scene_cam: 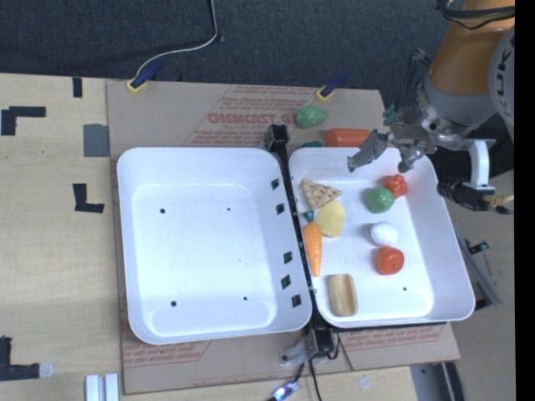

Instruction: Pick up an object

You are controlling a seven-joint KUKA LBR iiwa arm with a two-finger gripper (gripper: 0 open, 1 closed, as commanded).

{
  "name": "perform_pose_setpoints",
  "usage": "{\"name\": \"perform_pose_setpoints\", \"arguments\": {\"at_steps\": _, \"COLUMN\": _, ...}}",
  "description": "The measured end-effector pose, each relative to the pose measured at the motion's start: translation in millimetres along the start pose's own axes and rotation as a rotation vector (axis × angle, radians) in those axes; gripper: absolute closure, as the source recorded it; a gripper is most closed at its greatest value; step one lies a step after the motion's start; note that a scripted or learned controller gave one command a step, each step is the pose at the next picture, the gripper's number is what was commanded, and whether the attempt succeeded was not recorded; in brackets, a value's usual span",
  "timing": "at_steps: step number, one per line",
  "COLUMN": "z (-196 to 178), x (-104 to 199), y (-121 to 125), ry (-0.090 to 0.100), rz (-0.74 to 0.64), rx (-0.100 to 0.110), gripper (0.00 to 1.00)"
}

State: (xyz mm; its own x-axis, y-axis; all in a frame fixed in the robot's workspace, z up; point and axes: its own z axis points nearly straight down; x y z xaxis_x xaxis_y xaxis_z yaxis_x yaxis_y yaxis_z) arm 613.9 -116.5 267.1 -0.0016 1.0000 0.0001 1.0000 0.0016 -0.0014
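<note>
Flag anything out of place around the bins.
Two items lie outside the bins on the cardboard behind the right bin: a green piece and an orange-red piece against its far rim. The rest of the toy food sits inside the right bin.

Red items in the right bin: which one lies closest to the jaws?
The upper red piece, beside the green ball, just below the gripper. The other red one sits lower, beneath the white egg.

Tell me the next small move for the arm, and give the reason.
Probably lower the pincer straight down toward the small red ball just below it. The pincer hangs open above the far end of the right bin with nothing between its fingers, and that ball is the nearest item. A green ball touches it, so a careful descent seems wise.
</note>
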Motion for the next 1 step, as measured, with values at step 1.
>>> {"name": "perform_pose_setpoints", "arguments": {"at_steps": 1, "z": 88.9, "x": 115.0, "y": 45.8, "ry": 0.003, "rz": -0.011, "rx": 0.005, "gripper": 0.00}}
